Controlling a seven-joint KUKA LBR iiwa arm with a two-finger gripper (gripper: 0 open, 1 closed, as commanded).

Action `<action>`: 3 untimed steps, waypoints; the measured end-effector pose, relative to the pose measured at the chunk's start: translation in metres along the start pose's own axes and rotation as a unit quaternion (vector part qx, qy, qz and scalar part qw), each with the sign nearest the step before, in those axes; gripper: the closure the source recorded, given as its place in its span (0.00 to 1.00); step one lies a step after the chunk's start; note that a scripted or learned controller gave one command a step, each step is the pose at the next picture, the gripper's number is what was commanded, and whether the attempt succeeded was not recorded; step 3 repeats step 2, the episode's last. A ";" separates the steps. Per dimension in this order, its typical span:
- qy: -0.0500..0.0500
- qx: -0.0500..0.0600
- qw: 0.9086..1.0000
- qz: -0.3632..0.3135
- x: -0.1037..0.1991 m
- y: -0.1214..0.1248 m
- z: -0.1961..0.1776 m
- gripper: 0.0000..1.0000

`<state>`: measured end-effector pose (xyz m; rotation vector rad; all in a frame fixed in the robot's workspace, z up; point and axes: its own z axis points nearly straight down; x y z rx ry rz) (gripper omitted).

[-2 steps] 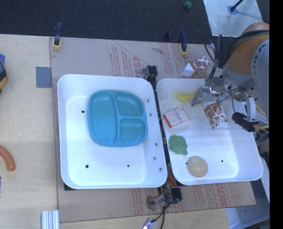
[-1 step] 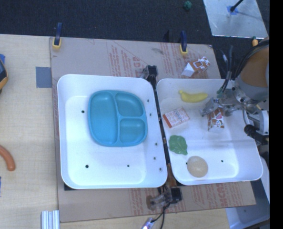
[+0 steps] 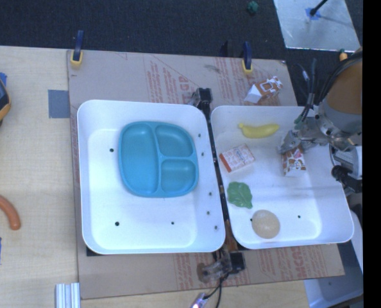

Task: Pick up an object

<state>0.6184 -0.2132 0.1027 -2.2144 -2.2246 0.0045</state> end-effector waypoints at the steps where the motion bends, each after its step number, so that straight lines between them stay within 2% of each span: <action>1: 0.001 -0.002 1.000 0.000 0.083 0.027 -0.116 1.00; 2: 0.000 0.000 1.000 -0.001 0.131 -0.011 -0.130 1.00; 3: 0.000 0.000 1.000 -0.001 0.131 -0.011 -0.130 1.00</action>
